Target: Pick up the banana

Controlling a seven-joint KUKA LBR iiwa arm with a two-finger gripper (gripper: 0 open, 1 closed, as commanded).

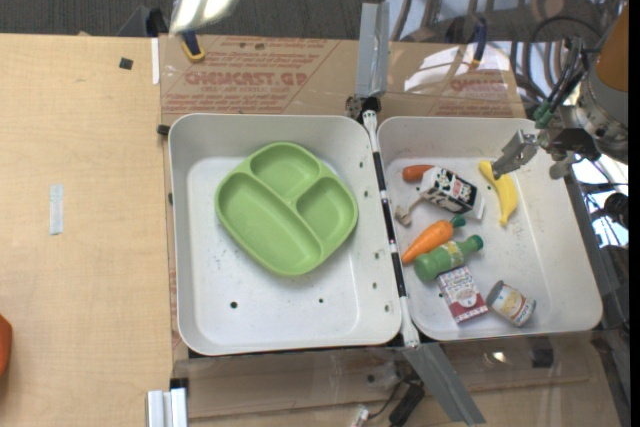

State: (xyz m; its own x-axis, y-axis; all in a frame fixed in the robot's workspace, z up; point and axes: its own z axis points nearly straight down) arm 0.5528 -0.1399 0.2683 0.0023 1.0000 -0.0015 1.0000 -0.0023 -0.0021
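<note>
The yellow banana lies in the right bin, near its back right part, running roughly front to back. My gripper hangs just to the banana's upper right, above the bin's back right corner. Its two fingers are spread apart and nothing sits between them. The left fingertip is close to the banana's far end; whether it touches I cannot tell.
Beside the banana lie a black-and-white carton, a small red item, a carrot, a green bottle, a red-and-white box and a can. The left bin holds a green divided plate.
</note>
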